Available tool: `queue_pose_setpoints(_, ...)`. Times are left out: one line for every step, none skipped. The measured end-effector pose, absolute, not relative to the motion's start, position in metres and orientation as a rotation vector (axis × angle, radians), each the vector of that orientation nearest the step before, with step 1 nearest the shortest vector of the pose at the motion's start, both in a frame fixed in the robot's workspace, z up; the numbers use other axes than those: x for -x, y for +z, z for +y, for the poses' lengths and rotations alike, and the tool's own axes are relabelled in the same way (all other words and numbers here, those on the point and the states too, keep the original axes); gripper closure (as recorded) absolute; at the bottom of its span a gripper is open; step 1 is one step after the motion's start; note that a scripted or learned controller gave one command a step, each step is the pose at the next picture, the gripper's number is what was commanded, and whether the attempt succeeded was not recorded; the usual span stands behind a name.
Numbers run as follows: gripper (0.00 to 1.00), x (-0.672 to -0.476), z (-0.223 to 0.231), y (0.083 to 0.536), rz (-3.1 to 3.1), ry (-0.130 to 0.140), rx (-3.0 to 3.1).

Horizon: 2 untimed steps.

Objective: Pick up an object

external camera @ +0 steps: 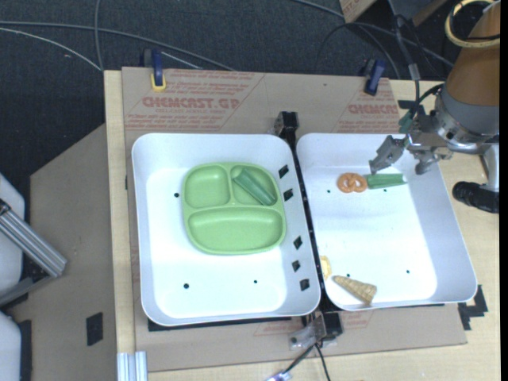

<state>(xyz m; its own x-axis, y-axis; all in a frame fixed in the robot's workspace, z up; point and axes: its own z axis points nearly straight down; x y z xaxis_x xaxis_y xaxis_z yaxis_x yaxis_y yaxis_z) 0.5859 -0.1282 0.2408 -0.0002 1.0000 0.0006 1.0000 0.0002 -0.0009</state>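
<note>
In the right bin (429, 244) an orange pretzel-shaped piece (352, 183) lies near the far left, with a flat green piece (387, 180) touching its right side. A tan cone (355, 287) rests near the front edge, and a small yellow bit (325, 267) lies by the left wall. My gripper (406, 160) hangs over the far part of this bin, just above and to the right of the green piece. Its grey fingers (384, 155) stand spread and open with nothing between them.
The left bin (159, 268) holds a green divided plate (230, 232) with a dark green piece (255, 185) in its far right compartment. A black divider (294, 205) with clips runs between the bins. Cables hang near the arm at the right.
</note>
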Motion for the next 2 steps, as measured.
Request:
queue_pose_setpoints(0.00,-0.591,-0.126,0.179,-2.217,0.004,2.217)
queue_pose_setpoints(0.00,-0.580,-0.129,0.124,-2.216,0.005,2.217)
